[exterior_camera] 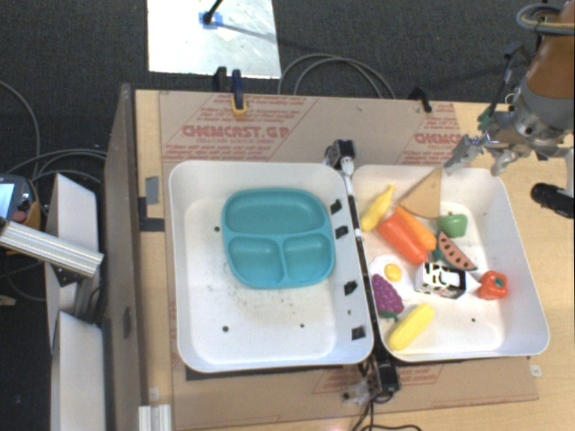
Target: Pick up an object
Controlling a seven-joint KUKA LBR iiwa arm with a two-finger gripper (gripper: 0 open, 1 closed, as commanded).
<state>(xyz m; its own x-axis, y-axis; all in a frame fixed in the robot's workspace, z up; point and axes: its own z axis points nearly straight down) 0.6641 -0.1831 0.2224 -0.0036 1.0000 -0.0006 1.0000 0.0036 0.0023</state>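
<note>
The right bin (pixel 521 321) holds several toy foods: a tan wedge (pixel 424 196), a yellow banana (pixel 377 206), an orange pepper (pixel 406 236), a green pepper (pixel 454 223), a watermelon slice (pixel 455 254), a red tomato (pixel 492 284), a black-and-white block (pixel 442 279), a fried egg (pixel 391 269), purple grapes (pixel 386 294) and a yellow piece (pixel 411 326). My gripper (pixel 478 158) hangs over the bin's far right rim, just right of the tan wedge. It is open, with nothing between its fingers.
The left bin (pixel 202 330) carries a teal divided plate (pixel 277 238). A black divider with clips (pixel 352 241) runs between the two bins. Cables (pixel 332 65) lie behind the bench, and a metal bracket (pixel 49 245) stands at the left.
</note>
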